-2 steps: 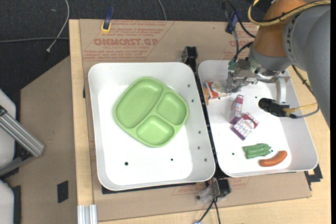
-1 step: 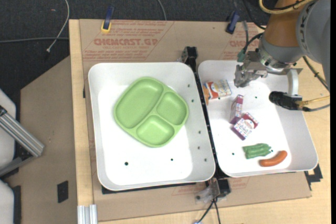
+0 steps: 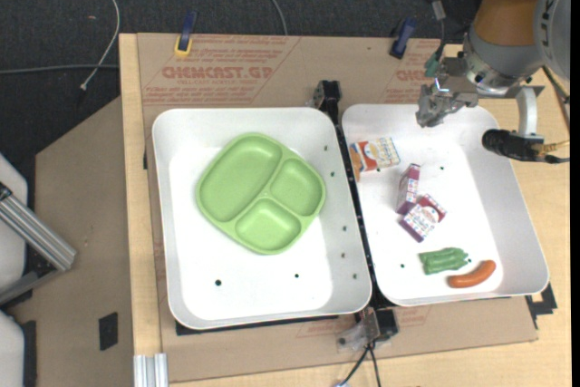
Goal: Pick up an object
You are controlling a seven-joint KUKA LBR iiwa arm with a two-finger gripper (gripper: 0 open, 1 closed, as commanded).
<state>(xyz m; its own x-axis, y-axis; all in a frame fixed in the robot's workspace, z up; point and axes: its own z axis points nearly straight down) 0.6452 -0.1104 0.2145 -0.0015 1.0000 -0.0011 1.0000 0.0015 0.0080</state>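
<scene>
The right bin (image 3: 507, 195) holds a small white and orange carton (image 3: 375, 154), two purple and white cartons (image 3: 410, 186) (image 3: 422, 217), a green pepper (image 3: 442, 260) and an orange sausage (image 3: 471, 274). My gripper (image 3: 437, 111) hangs over the bin's far edge, up and to the right of the orange carton. Nothing shows between its fingers.
The left bin (image 3: 181, 240) bears a green three-compartment plate (image 3: 261, 192). A black clamp (image 3: 327, 93) sits at the far end between the bins. Blue clips (image 3: 187, 32) (image 3: 402, 38) hold the cardboard's back edge. A black cable connector (image 3: 507, 142) juts over the right bin's right side.
</scene>
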